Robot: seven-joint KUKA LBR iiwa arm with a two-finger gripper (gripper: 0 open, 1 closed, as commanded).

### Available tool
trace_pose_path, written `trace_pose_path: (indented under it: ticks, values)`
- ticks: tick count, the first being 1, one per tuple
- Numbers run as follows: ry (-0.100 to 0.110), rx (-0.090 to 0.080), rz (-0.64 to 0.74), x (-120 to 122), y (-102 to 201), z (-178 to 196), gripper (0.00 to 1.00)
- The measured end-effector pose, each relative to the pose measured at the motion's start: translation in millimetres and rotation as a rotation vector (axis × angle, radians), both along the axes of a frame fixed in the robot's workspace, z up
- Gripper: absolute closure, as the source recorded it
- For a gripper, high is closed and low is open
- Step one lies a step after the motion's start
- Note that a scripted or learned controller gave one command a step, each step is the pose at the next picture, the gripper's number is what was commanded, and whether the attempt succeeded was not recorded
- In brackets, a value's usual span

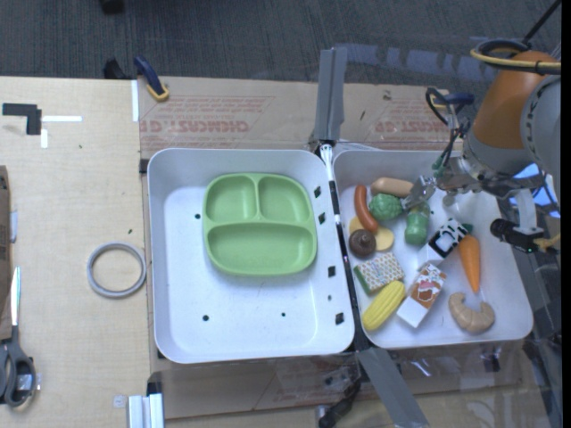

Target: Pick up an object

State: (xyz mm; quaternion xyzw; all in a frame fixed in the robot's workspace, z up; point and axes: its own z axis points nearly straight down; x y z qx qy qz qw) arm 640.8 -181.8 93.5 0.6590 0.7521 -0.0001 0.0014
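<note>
We see a pale wooden bench [71, 203] with scissors [16, 368] at its near left corner and a tape ring [117, 268] left of the left bin [169, 239], which holds a green divided plate [260, 223]. Right of that bin, the right bin [508, 324] is crowded: nearest lie a corn cob [384, 304], a small carton [423, 293] and a croissant [471, 312]; beyond them a carrot [470, 262], a waffle [378, 271], a green vegetable [385, 207] and a sausage [363, 208]. The gripper [426, 191] hangs low over the far toys; we cannot tell its jaws' state. Dark carpet [268, 16] lies beyond.
</note>
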Motion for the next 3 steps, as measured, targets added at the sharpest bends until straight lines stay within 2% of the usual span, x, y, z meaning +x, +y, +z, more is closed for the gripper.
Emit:
trace_pose_path:
  ticks: [1,2,3]
  values:
    - [0.001,0.001,0.405,-48.7,54.6,-1.2,0.00]
    - [-0.003,-0.001,0.400,-47.8,52.5,9.5,1.00]
    - [0.002,0.001,0.239,-5.4,102.3,98.5,1.00]
